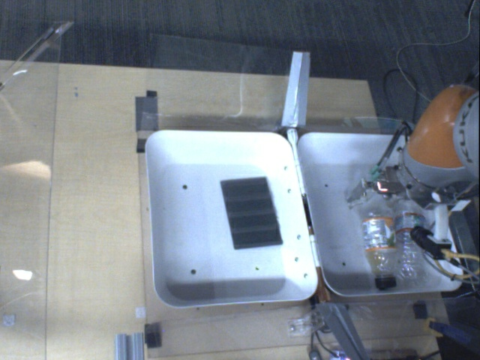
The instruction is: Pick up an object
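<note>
A black ridged rectangular pad (251,212) lies flat in the middle of the left bin (169,201). In the right bin (330,223) a clear plastic bottle (377,238) with an orange-tinted label lies with its black cap (384,282) toward the front wall. A second clear bottle (409,252) lies just to its right. My gripper (373,187) hangs over the right bin, just behind the bottles' far ends, under the arm's orange band (442,137). Nothing shows between it and the bottles.
A grey upright post (296,88) stands behind the seam between the bins. Cables (442,255) trail over the right bin's right rim. A clear sheet (30,163) covers the bench at left.
</note>
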### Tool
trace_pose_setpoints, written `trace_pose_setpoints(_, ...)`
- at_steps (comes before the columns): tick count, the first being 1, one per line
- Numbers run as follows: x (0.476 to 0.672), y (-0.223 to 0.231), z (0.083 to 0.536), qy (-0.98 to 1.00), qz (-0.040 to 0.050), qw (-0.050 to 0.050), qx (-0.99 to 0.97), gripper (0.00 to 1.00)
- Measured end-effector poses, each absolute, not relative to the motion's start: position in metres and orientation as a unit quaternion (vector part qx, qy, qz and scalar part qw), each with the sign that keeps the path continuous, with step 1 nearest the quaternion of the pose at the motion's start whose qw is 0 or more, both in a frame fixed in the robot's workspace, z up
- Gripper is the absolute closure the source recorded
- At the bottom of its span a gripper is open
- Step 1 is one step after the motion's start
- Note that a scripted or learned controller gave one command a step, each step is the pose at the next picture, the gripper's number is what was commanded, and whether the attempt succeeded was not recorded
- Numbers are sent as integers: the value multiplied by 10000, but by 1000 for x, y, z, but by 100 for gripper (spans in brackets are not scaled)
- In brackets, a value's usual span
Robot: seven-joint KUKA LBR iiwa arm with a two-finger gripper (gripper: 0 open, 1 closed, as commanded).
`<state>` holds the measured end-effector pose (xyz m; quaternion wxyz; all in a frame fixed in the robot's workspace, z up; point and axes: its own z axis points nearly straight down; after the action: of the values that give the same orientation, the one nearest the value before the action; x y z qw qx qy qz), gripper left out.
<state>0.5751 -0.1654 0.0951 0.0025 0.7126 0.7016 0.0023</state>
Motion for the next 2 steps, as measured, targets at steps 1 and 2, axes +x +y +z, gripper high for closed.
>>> trace_pose_setpoints(1,547,-167,92,7144,103,121,6995,0)
trace_pose_setpoints(2,534,-170,103,7389,216,310,6728,0)
